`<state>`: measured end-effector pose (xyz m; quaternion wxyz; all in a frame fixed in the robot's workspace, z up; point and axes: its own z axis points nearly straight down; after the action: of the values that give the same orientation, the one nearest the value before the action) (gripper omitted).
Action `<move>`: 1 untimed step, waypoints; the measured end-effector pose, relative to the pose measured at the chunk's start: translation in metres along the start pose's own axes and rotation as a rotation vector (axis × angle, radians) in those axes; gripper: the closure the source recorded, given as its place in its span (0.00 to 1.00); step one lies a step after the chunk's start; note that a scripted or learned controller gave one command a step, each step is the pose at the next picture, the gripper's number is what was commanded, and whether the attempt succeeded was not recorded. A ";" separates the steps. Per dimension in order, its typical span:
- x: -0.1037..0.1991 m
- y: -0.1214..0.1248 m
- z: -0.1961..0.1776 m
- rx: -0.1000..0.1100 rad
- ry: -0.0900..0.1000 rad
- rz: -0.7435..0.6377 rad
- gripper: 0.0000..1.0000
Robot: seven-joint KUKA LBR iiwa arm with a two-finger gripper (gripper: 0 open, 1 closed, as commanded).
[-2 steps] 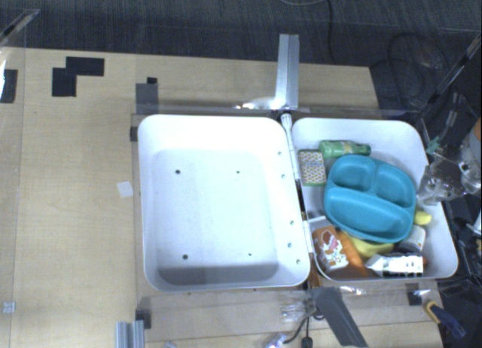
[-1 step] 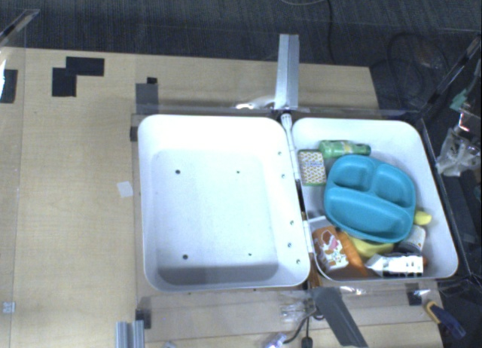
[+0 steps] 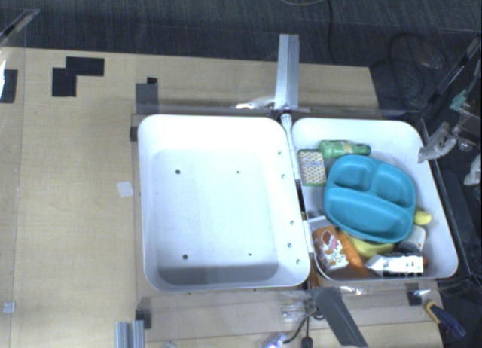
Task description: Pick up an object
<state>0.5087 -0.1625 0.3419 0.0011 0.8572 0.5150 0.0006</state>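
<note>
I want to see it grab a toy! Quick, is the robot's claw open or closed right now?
Gripper: by the right bin's edge; open or closed cannot be told.

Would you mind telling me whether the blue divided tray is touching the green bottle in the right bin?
Cannot tell. In the camera view, the blue divided tray has its upper edge right below the green bottle, with no clear gap, but the slanted view doesn't show actual contact.
</note>
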 end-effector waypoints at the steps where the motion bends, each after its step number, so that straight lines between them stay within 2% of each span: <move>1: -0.013 0.039 0.094 0.005 -0.001 0.108 0.00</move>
<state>0.5370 -0.1919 0.2478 -0.0006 0.8837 0.4681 -0.0011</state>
